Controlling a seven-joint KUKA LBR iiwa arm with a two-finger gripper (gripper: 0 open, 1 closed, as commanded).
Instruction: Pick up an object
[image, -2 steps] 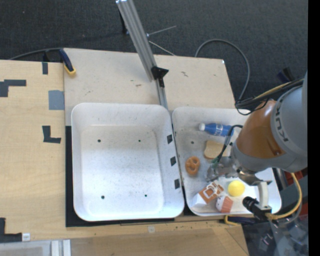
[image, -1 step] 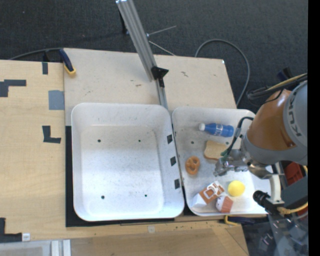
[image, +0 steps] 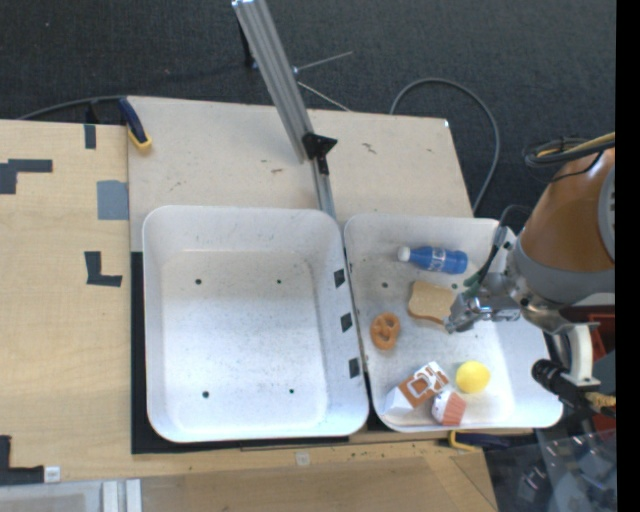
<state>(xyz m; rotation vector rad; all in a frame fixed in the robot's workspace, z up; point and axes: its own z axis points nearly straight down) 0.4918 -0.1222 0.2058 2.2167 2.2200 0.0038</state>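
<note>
The right bin (image: 520, 385) holds a blue bottle with a white cap (image: 436, 260), a slice of toast (image: 431, 302), a brown pretzel (image: 385, 330), a yellow ball (image: 473, 377) and a red-and-white carton (image: 432, 389). My gripper (image: 459, 320) hangs low over this bin, its tip at the toast's right edge. The arm's orange band (image: 565, 230) sits above it at the right. Whether the toast is between the fingers is hidden from this angle.
The left bin (image: 245, 320) lies beside the right one, sharing a middle wall. A slanted metal pole (image: 290, 95) crosses the back of the bench. A black cable (image: 470, 100) loops behind the right bin.
</note>
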